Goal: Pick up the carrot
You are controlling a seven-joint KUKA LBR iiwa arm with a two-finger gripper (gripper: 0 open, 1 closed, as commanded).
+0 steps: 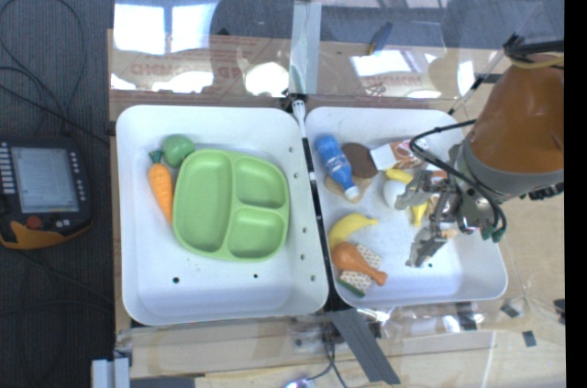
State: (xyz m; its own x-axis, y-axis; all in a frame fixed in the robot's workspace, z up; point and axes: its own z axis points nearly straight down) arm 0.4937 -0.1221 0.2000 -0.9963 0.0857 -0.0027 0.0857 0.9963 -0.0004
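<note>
- Carrot (161,188) lies in the left bin (138,285), lengthwise along the left edge of the green divided plate (231,204), its leafy end up toward a green round fruit (178,148) that sits at the plate's upper left corner.
- It looks wedged in the narrow strip between plate rim and bin wall, touching or just beside the plate, so I judge there is little room for a finger on the plate side; a grasp across its width from above seems the likelier way in.
- The plate takes up most of the left bin's floor, which is why the carrot and green fruit are pushed to that margin.
- Across the divider, the right bin (477,281) holds a blue bottle (335,162), a brown round piece (361,161), a banana (350,226), a drumstick (358,261) and small yellow bits, crowded toward the bin's left and top.
- The gripper (429,235) hangs low over the right bin, well apart from the carrot, with nothing visible between its fingers; their dark shapes blur against cables, so I cannot tell whether they are apart or together.
- Judged from this, the pick has not begun: the arm must cross the divider and the plate to reach the far side of the left bin.
</note>
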